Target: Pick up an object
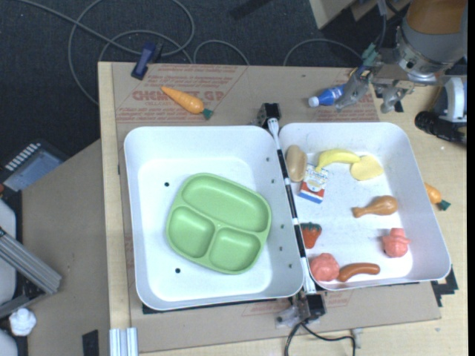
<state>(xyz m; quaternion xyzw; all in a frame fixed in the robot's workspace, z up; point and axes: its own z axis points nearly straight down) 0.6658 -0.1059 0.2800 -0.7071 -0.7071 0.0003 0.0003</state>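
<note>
The gripper [375, 87] hangs at the upper right of the frame, above the far rim of the right bin [415, 170], fingers spread apart and pointing down with nothing between them. Below it and toward the lower right lies the choice of targets: a banana [338, 157] and a pale yellow piece [367, 169] near the bin's upper middle, a potato-like piece [295, 162] hard against the left wall, a small red, white and blue carton [313, 189] just beside it, a drumstick [375, 207] in the middle, a strawberry [310, 233] at the left wall, and a pink lump [323, 266], a sausage [359, 271] and another pink piece [395, 242] toward the lower edge. A small bottle with a blue cap [327, 96] lies on the bench just left of the gripper, outside the bin. The left bin [148, 169] holds a green divided plate [218, 222], and a carrot [185, 100] rests on the bench at upper left. My call: the drumstick looks the best bet, sitting apart from its neighbours with room on both sides for the fingers. Come straight down, fingers across its narrow shaft, and keep off the walls, where the potato and strawberry look awkward to reach.
</note>
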